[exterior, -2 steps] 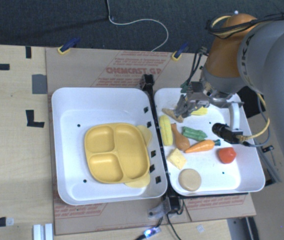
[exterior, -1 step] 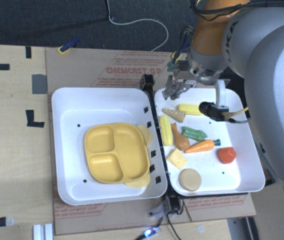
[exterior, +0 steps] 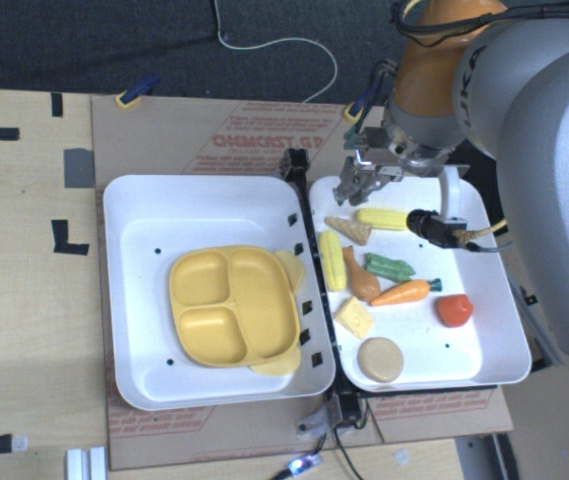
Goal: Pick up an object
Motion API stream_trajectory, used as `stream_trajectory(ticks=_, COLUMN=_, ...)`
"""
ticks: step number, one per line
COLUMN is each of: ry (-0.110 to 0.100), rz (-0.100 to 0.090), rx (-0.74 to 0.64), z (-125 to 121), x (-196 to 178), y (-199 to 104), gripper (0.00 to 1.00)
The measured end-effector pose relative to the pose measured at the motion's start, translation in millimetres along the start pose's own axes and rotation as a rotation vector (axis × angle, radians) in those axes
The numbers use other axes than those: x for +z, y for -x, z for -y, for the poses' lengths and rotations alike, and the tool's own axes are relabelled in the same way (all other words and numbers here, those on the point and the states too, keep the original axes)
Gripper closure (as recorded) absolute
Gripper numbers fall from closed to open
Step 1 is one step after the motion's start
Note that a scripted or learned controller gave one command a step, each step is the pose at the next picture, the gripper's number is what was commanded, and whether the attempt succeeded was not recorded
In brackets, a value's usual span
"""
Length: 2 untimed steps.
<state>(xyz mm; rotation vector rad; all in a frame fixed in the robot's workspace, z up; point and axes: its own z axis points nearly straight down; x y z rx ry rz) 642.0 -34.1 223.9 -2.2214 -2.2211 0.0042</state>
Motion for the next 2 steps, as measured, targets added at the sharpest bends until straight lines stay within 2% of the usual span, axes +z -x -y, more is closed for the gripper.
stream_trajectory(ticks=1, ry=0.001, rz=-0.001, rx=-0.003, z=-4, x=0, y=-21, gripper=1.00)
stream_trajectory(ticks=2, ry=0.000, rz=0.000, rx=0.000, z=-7, x=7, y=-3, gripper=1.00)
